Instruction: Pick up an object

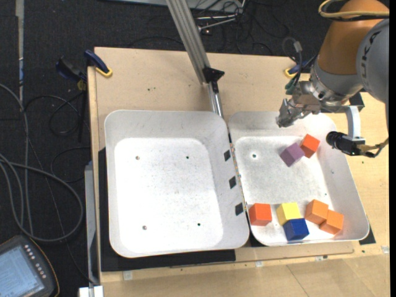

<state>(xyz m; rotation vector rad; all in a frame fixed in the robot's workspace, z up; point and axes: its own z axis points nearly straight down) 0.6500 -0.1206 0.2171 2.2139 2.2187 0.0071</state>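
Blue cube nearest; purple block tilted diagonally; gripper above, grip state unclear.

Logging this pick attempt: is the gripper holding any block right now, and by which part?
Nothing held. The gripper hangs over the right bin's far edge, apart from the purple block and orange block lying on the bin floor.

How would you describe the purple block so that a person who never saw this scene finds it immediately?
Look at the right bin, the one under the gripper. Near its far end two blocks lie close together, away from the cluster at the near edge. The purple block is the left one; its neighbour is an orange block.
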